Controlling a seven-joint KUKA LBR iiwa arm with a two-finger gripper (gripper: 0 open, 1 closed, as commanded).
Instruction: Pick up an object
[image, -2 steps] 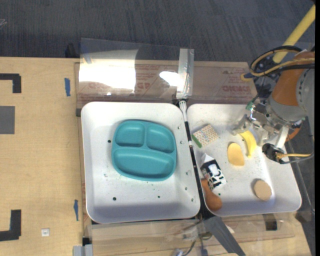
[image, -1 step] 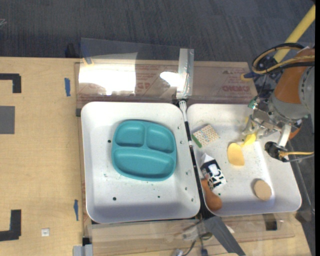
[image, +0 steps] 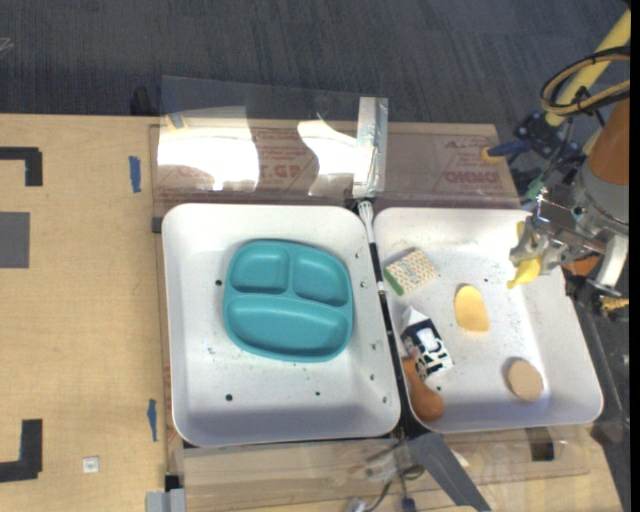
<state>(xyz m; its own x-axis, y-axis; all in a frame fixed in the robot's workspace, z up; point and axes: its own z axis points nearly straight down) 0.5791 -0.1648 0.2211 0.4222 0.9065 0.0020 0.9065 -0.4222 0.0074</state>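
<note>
The claw (image: 543, 252) hangs over the right bin (image: 590, 400); its grip I cannot tell. The yellow lump (image: 471, 307) looks light, smooth, slippery; pinch its narrow sides.

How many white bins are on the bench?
2. The left white bin holds a teal divided plate; the right white bin sits beside it, holding small objects.

Bright, even overhead light, strong glare on the clear panel (image: 270, 150) behind the bins, slightly soft focus.
</note>
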